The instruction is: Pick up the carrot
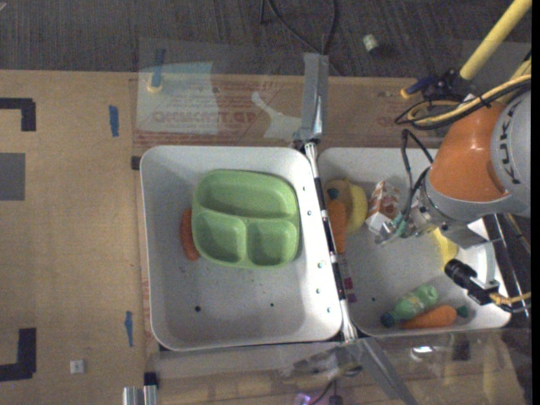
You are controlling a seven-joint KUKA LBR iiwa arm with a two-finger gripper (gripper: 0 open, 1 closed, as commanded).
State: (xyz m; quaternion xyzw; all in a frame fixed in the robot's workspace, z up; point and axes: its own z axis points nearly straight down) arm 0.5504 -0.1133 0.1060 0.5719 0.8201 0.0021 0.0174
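Carrot (432, 316) lies in the right bin (371, 268) while the tool's (396, 226) grip state cannot be told

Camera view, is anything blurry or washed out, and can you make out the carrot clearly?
Camera view: soft overall, a little grainy; the white bins look bright but not blown out; the carrot in the right bin is small yet distinct; the arm near the edge looks blurred.

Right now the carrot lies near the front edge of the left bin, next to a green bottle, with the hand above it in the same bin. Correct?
Not quite: the carrot lies in the right bin, not the left. The camera view shows it near that bin's front edge beside the green bottle, with the hand above it in the same bin.
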